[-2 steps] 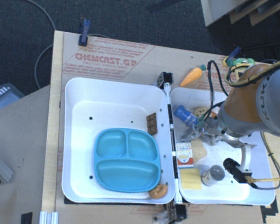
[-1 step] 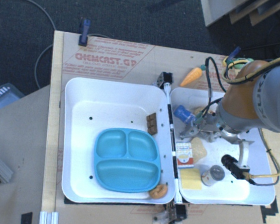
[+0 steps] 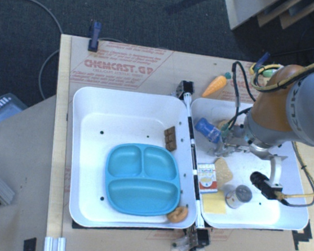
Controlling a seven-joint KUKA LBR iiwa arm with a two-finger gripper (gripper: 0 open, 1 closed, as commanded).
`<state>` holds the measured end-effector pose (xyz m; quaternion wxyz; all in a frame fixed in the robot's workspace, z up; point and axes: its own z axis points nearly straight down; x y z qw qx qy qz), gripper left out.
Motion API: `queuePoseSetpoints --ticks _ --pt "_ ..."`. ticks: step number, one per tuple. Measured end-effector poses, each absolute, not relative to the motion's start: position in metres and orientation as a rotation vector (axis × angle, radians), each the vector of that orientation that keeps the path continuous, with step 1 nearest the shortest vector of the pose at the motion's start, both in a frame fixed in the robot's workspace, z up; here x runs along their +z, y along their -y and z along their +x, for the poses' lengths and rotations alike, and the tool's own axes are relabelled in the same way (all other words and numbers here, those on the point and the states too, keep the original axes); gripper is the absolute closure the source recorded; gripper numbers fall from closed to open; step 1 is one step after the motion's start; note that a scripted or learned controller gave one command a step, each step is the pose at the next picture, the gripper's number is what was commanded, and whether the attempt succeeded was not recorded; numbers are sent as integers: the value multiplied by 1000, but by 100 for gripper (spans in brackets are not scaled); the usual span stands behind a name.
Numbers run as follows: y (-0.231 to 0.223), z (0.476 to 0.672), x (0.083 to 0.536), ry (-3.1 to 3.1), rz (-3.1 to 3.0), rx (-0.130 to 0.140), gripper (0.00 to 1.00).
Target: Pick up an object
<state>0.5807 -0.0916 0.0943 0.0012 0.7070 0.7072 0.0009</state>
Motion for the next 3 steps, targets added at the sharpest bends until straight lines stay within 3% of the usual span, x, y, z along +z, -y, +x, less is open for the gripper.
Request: queuePoseSetpoints --ticks 1,2,3 --pt "92 581 94 -2220 2220 3 0" --pt "94 559 84 -2222 2223 -1 0" --pt "94 559 84 -2222 2223 -1 0"
